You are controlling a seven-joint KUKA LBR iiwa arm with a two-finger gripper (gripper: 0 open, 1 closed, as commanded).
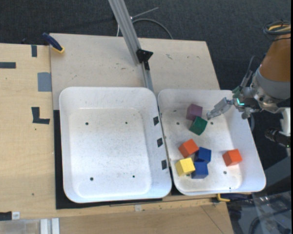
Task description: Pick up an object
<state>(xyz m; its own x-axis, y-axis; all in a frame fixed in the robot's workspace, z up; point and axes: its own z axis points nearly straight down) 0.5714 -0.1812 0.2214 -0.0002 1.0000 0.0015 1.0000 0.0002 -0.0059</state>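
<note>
Several small cubes lie in the right bin [244,179]. A purple cube [194,112] and a green cube [198,126] sit near its far side. An orange cube [188,147], two blue cubes [202,155] [200,169] and a yellow cube [185,166] cluster near its front left. A red-orange cube [232,157] sits apart on the right. My gripper [216,111] reaches in from the right, hanging over the bin's far right part. Its tip is just right of the purple and green cubes, and I see nothing held in it.
The left bin [107,145] stands beside the right one. A slanted metal rail [129,30] runs down from the top to the gap between the bins. A blue and yellow tool [53,42] lies on the bench at the far left.
</note>
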